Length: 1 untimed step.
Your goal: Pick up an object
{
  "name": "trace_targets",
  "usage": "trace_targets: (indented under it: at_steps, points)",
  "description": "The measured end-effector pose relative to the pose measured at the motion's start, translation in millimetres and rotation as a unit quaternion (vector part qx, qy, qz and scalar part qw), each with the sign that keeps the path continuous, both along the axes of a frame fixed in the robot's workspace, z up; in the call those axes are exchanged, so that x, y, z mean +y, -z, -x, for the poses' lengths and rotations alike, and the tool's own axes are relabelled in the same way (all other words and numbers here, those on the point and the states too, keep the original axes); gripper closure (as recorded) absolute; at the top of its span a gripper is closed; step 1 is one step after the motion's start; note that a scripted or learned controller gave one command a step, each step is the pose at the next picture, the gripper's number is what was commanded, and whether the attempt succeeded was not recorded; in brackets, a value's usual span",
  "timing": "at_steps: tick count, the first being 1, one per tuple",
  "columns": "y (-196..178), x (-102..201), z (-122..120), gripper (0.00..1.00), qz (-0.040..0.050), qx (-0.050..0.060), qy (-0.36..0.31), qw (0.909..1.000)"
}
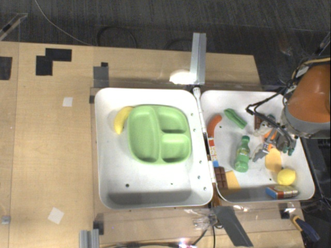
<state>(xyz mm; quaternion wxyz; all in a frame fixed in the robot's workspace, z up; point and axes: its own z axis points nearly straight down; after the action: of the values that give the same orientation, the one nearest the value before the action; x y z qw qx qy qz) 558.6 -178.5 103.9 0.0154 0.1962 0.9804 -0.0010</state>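
The claw (270, 144) hangs low over the right bin (310, 190), at its right side; whether it is released or clenched I cannot tell, and nothing shows in its grasp. The nearest candidates lie just below it: an orange piece (273, 160) almost under the tips, and a yellow lemon-like ball (286, 177) a little further toward the near rim. The green bottle (242, 154) lies to its left, long axis running roughly away from the camera.

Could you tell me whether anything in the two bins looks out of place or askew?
Only mildly: the green bottle lies on its side in the right bin, and the banana sits beside the green divided plate rather than on it. Nothing looks spilled or damaged.
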Motion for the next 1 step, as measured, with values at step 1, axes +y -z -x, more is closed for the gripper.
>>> trace_targets:
  at_steps: [1]
  points:
    - [13.9, 3.3, 16.7, 0.00, -0.0030, 0.007, 0.031, 0.9995]
